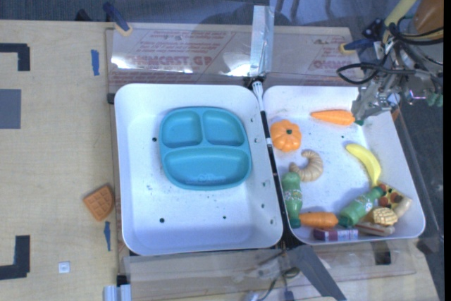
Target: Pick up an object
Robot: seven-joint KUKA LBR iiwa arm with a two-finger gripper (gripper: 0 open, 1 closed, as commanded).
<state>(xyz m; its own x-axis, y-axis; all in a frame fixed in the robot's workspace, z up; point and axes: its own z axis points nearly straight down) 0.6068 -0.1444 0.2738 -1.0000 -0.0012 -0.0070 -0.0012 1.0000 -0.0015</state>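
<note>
Hovering over the right bin (412, 183)
End effector (366, 111) beside one of two carrots (332, 117); can't tell its state. One banana (365, 162), one pumpkin (285, 136).

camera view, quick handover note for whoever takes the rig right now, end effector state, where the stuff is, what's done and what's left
End effector: at the upper right of the right bin, next to the carrot; grip state cannot be told, nothing visibly held.
Right bin: carrot at top, pumpkin, croissant, banana, a pile of toy food along the bottom edge.
Left bin: blue divided plate.
Waffle lies on the bench outside the bins.
Done: nothing lifted.
Left: grasp and lift one object; the carrot looks nearest.
</note>
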